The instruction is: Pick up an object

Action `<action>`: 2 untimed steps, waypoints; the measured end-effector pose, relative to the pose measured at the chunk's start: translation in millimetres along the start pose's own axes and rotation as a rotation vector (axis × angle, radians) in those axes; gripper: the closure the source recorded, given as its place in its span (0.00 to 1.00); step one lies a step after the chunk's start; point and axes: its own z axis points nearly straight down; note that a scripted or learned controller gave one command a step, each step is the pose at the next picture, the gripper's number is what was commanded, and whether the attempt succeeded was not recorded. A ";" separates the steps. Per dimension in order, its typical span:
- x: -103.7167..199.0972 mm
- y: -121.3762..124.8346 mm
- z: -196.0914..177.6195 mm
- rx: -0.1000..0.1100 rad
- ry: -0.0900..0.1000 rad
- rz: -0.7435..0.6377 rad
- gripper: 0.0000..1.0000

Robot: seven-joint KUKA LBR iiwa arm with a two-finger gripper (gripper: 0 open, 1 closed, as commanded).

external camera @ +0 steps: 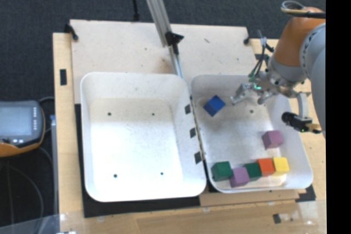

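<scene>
My gripper (252,95) hangs over the far part of the right bin (299,159), its two fingers spread apart with nothing between them. A blue cube (214,105) lies to its left in the same bin, a short gap away. A purple cube (272,139) sits nearer the front, right of centre. Along the front wall stands a row of blocks: a green one (221,170), a purple one (239,176), a dark green one (253,170), an orange one (266,165) and a yellow one (281,165).
The left bin (88,118) stands beside the right one, the two walls touching in the middle. A slanted metal post (156,5) rises from behind the bins. A grey device (19,123) sits off the bench at the left.
</scene>
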 end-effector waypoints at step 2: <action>0.0 -0.1 0.0 0.001 0.000 -0.003 0.00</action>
